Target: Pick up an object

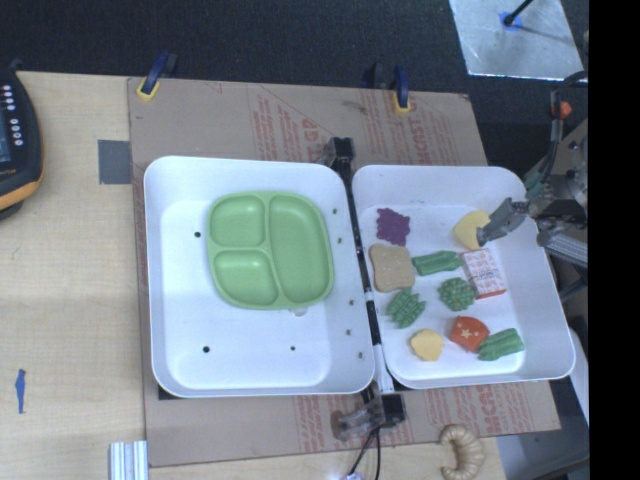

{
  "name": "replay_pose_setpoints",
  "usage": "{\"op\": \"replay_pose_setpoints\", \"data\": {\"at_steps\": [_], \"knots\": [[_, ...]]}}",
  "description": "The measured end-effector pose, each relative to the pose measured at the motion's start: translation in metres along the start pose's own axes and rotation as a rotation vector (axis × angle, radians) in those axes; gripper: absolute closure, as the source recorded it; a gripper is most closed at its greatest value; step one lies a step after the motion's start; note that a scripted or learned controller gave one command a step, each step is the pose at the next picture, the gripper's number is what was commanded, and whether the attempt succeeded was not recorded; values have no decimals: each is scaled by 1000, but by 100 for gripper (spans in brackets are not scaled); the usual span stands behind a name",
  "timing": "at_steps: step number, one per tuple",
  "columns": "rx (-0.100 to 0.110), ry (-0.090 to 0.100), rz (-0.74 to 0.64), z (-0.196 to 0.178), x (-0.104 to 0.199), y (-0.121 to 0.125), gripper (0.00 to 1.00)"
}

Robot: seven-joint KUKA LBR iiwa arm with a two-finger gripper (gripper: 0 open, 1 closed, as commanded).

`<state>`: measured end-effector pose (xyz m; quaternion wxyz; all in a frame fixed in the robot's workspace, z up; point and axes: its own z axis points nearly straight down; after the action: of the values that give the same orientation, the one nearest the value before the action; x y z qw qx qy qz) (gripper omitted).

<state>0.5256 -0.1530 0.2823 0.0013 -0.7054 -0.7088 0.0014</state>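
Rounded yellow plastic lemon-like piece (pixel 470 230) lies near the back right of the right-hand shallow white bin (pixel 536 368), touching or just beside the dark two-finger gripper (pixel 497 225), which reaches in from the right rim — the piece sits immediately left of the tip. Whether the jaws are spread or closed cannot be told. A red-and-white printed packet (pixel 483 273) lies just in front, a green pod-shaped piece (pixel 436 262) to its left; open floor lies behind. The left white bin (pixel 170 358) carries a green compartment plate (pixel 270 249) — well apart on the worktop (pixel 70 298).
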Motion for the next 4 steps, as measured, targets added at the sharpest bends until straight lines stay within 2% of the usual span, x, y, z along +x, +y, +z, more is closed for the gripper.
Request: {"op": "replay_pose_setpoints", "data": {"at_steps": [1, 2, 3, 4], "knots": [[-8, -7, -4, 194, -6, 59, 0], [-14, -8, -2, 174, -9, 61, 100], [-12, -9, -3, 174, -9, 61, 0], [-19, -8, -2, 185, -4, 18, 0]]}}
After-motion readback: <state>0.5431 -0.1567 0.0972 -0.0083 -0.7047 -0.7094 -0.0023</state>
